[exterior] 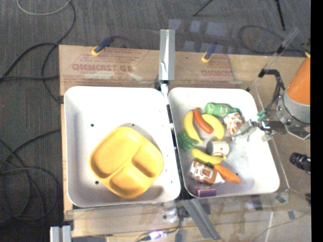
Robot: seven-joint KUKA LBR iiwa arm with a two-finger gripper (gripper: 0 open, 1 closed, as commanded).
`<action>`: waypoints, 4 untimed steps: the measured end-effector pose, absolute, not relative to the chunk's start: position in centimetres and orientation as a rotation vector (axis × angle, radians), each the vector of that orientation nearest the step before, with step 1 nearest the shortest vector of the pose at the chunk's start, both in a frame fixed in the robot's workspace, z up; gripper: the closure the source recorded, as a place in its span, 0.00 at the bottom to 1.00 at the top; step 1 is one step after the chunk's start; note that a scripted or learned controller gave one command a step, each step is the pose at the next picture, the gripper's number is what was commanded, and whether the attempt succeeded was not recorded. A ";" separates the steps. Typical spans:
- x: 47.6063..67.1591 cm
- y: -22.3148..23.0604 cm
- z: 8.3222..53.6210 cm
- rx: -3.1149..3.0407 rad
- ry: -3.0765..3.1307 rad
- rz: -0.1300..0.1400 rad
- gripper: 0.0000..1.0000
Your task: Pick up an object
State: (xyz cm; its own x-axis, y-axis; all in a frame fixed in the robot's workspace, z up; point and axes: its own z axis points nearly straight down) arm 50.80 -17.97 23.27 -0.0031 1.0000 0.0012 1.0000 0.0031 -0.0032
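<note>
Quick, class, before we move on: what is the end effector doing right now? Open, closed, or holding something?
End effector: cannot be told. It sits over the right bin, beside the small carton, too small and blurred to judge.

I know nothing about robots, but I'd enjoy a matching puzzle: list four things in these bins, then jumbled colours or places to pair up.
Things:
1. divided plate
2. carrot
3. small block
4. sausage

Descriptions:
A. purple, at the right bin's near edge
B. yellow, in the left bin
C. red, lying across a banana
D. orange, right of the small carton

Pairs: 1-B, 2-D, 3-A, 4-C
</note>
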 end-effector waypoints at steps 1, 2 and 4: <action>61.7 -16.0 13.5 -2.035 -2.392 0.003 0.00; 62.1 -17.3 11.7 -2.093 -2.360 -0.030 0.00; 54.2 -15.5 9.9 -1.993 -2.440 -0.013 1.00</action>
State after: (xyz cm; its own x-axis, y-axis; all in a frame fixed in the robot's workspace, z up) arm 54.24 -15.48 9.93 -0.1995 0.9799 -0.0017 0.9798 0.1995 0.0119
